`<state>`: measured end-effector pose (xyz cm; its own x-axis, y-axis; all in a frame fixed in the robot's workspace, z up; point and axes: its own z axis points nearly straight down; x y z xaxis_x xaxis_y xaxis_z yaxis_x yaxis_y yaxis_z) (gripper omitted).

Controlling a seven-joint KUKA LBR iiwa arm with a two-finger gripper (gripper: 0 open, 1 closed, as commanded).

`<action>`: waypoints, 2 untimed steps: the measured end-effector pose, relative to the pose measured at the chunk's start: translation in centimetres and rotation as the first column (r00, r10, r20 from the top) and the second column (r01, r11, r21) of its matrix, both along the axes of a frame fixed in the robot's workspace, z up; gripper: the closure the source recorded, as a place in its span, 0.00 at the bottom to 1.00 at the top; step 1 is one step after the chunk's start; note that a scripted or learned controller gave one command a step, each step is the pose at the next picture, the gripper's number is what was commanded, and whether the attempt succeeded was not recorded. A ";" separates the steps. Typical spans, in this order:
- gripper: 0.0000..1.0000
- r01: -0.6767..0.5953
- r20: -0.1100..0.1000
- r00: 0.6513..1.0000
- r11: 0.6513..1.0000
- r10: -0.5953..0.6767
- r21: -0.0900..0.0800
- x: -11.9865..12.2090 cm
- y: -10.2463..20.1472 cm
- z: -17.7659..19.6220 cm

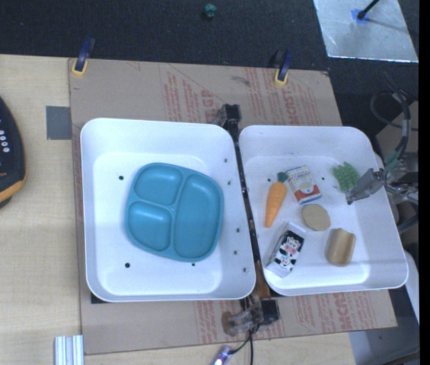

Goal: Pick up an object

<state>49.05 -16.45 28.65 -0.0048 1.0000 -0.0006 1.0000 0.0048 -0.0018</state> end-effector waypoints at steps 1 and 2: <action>0.00 -0.002 -0.005 1.000 1.000 0.002 0.001 2.5 6.9 -13.9; 0.00 -0.001 0.007 1.000 1.000 0.001 -0.003 11.1 6.3 -19.1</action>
<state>60.18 -10.12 9.54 -0.0062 1.0000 -0.0034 1.0000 0.0062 0.0054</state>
